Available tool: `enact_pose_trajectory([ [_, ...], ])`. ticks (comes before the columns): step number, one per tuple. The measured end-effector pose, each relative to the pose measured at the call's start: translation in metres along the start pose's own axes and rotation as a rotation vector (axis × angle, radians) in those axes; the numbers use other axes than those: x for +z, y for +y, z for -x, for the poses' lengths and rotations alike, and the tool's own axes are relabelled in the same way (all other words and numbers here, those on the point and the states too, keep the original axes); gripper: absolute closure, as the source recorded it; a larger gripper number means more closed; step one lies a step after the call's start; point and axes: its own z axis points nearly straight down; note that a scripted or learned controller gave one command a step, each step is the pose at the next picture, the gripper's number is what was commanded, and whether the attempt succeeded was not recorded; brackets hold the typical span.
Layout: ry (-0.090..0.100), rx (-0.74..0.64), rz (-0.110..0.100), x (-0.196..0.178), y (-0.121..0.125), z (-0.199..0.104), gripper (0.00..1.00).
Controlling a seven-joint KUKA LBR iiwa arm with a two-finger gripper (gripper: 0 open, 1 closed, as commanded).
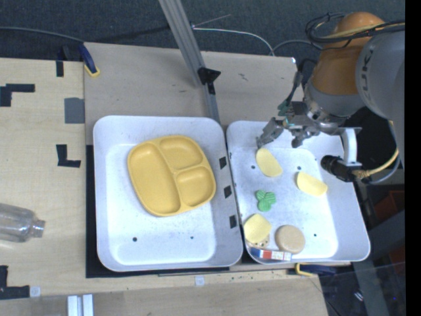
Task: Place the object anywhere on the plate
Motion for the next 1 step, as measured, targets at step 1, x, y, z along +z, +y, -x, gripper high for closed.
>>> enact_pose_trajectory([
  [1,0.001,-0.005,-0.003,0.0283,-0.0028,-0.0875,0.00],
])
